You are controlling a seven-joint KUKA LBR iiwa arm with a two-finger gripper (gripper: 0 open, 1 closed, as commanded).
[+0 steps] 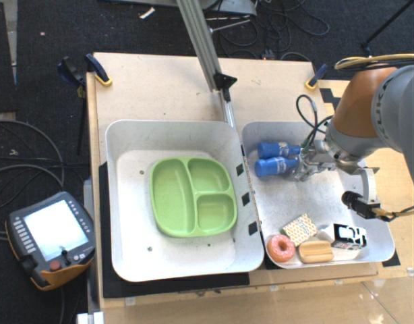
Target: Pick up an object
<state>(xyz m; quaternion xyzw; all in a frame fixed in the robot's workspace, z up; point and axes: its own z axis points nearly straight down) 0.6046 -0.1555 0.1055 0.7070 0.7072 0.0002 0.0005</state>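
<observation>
Arm reaching into the right bin beside two blue objects.

The jaws [305,167] sit low in the right bin [315,201], and whether they are released or clenched cannot be told. Two blue cylindrical objects [276,158] lie side by side just to the jaws' left, the nearer ends touching or almost touching them. Well below the jaws, along the bin's near edge, lie a pink donut [282,248], a patterned cracker [301,229], a tan bread roll [315,252] and a black-and-white item [349,235]. Far to the jaws' left, a green divided plate [193,196] rests in the left bin [126,181] on the counter [153,86].
</observation>
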